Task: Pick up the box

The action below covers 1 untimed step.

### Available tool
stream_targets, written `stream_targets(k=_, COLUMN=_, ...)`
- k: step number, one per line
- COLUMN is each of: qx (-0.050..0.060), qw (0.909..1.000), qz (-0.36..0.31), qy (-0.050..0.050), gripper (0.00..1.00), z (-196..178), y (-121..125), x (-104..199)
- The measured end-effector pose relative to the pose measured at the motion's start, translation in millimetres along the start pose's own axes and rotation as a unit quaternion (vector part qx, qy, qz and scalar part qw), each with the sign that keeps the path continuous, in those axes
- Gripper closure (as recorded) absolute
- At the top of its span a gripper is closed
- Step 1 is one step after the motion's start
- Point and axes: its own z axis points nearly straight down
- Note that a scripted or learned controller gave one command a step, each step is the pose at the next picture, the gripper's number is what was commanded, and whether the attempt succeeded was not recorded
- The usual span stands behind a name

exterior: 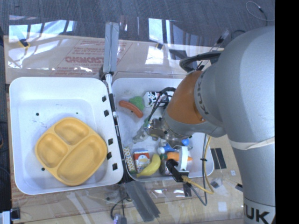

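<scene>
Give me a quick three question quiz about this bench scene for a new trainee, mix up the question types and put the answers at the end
1. True or false: the yellow divided plate lies in the left bin.
2. Multiple choice: the banana lies where in the right bin? A) by the far wall B) by the near wall, beside the small box C) under the sausage
3. Short answer: over which bin is the gripper working?

Key
1. True.
2. B.
3. The right bin; the arm reaches over its clutter.
</scene>
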Motion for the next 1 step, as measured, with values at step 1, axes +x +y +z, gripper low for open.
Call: stream_targets(k=1, qx=0.002, qw=1.0000, qz=-0.001, qy=0.000, gripper=1.00, z=-9.2, y=-0.7, x=0.0)
